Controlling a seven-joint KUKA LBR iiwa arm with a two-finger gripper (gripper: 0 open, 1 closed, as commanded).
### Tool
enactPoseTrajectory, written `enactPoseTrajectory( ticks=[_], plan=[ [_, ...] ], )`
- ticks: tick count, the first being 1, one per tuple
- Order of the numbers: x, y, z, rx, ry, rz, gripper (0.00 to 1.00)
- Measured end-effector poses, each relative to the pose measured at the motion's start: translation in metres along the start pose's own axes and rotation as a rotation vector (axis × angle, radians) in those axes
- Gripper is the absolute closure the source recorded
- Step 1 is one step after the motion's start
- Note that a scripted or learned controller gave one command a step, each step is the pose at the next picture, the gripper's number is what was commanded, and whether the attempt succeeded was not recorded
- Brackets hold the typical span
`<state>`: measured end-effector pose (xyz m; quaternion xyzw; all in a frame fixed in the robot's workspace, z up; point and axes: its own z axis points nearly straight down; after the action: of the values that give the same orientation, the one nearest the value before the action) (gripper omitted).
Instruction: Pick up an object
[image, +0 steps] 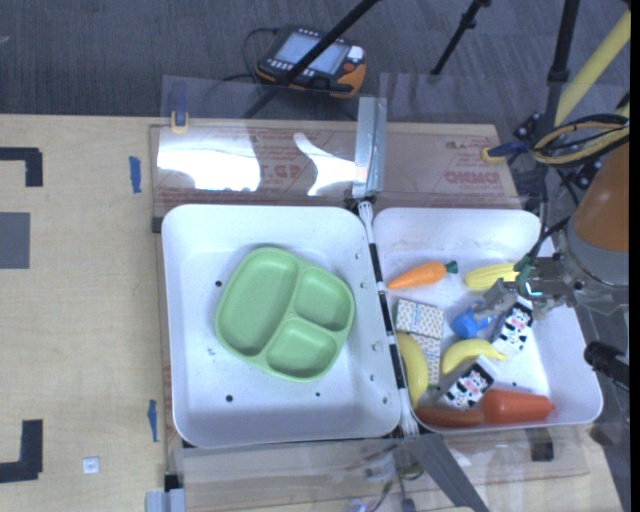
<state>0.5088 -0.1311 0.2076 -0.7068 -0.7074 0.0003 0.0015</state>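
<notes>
The pale wooden surface (80, 300) carries two shallow white bins side by side. The left bin (190, 240) holds a green divided plate (285, 313) with three compartments, lying a little tilted near its middle and well apart from the walls.

The right bin (440, 228) is crowded. A red-orange toy (515, 405) lies along its near wall, with a dark red piece (445, 417) just beside it on the left. A yellow banana (412, 367) runs along the left wall, and a second banana (470, 352) curves near the middle. A patterned card (418, 320) lies flat between them. An orange carrot (420, 275) with a green tip sits toward the far left corner, and a yellow piece (490, 274) lies to its right. Two black-and-white cow-patterned blocks show, one (514, 330) on the right and one (468, 385) nearer. A small blue block (466, 324) sits at the middle.

The grey arm (600, 240) reaches in over the right wall. Its tool (505, 295) hangs low above the blue block and the right cow block; whether it is spread or pressed together cannot be told.
</notes>
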Motion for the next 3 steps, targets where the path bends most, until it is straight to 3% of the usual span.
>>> enactPoseTrajectory(
  ticks=[1,2,3],
  plan=[
    [-0.050,0.050,0.059,-0.005,-0.003,-0.047,0.00],
    [-0.020,0.051,0.109,-0.006,-0.003,-0.093,0.00],
    [-0.021,0.051,0.099,-0.009,-0.004,-0.090,1.00]
  ],
)
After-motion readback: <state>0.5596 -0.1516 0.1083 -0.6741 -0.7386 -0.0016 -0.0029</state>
